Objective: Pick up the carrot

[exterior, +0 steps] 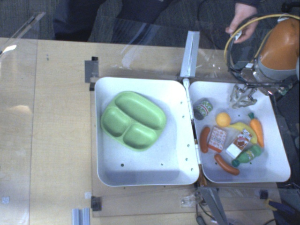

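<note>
The carrot (256, 130), orange with a green top, lies at the right side of the right bin (281, 170), its tip pointing toward the front. My gripper (243, 99) hangs over the bin's back part, up and to the left of the carrot and apart from it. Its metal fingers (238, 97) point down with nothing visible between them.
The right bin also holds a dark can (204, 108), an orange (223, 119), a banana (240, 126), two sausages (227, 164), small cartons (217, 139) and a green bottle (247, 155). A green divided plate (133, 120) sits in the left bin (140, 172). A person's hand (243, 15) is behind the bench.
</note>
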`<state>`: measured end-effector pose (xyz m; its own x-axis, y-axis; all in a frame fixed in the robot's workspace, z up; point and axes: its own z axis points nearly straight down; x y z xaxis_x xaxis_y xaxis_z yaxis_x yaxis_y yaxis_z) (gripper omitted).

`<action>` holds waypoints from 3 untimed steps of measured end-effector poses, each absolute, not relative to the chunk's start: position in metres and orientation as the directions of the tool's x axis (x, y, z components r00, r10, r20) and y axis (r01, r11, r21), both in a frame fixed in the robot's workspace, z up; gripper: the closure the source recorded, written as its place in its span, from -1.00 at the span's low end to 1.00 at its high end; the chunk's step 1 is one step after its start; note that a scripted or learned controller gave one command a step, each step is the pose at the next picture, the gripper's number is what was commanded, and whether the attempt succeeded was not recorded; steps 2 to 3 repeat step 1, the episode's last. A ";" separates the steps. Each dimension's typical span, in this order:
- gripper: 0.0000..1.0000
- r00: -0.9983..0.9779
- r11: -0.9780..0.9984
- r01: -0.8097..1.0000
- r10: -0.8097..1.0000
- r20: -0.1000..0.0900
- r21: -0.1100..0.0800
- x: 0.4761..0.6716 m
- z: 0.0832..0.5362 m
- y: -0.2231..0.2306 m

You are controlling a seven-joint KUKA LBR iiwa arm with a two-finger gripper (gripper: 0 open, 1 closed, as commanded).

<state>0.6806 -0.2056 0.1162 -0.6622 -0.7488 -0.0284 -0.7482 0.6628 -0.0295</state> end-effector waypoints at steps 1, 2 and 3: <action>1.00 -0.237 0.237 -0.971 -0.972 0.000 -0.013 0.670 0.089 -0.213; 1.00 -0.237 0.237 -0.971 -0.972 0.000 -0.013 0.670 0.089 -0.213; 1.00 -0.237 0.237 -0.971 -0.972 0.000 -0.013 0.670 0.089 -0.213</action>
